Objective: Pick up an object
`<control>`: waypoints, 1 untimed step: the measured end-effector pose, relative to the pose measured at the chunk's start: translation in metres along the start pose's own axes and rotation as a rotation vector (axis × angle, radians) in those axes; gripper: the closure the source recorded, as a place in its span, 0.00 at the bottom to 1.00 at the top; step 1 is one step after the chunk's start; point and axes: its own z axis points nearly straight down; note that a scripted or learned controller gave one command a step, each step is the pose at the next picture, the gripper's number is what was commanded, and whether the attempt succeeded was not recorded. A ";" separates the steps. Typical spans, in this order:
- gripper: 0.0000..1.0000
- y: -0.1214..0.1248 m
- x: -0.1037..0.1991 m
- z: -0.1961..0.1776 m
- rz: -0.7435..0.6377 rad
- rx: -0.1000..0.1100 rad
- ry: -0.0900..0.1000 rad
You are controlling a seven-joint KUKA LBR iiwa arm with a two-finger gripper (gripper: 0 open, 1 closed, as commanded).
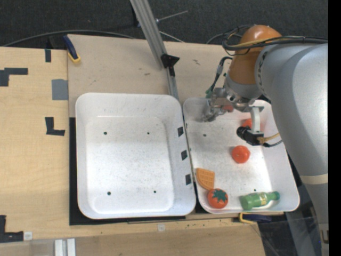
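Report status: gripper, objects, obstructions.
Gripper low over right bin's far end, nothing seen held. Tomato, green bottle, orange ball loose nearer front. Nothing blocking them.

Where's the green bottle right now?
The green bottle lies on its side in the right bin's near right corner, just right of the toy tomato and below the small orange ball.

Gripper (212, 110) blurred over right bin (198, 143); finger state indeterminate. Arm (298, 105) cut by right edge, hiding bin's right rim. Red object (246, 123) partly concealed behind wrist.
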 end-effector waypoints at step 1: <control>1.00 0.002 0.000 -0.043 0.002 -0.009 0.001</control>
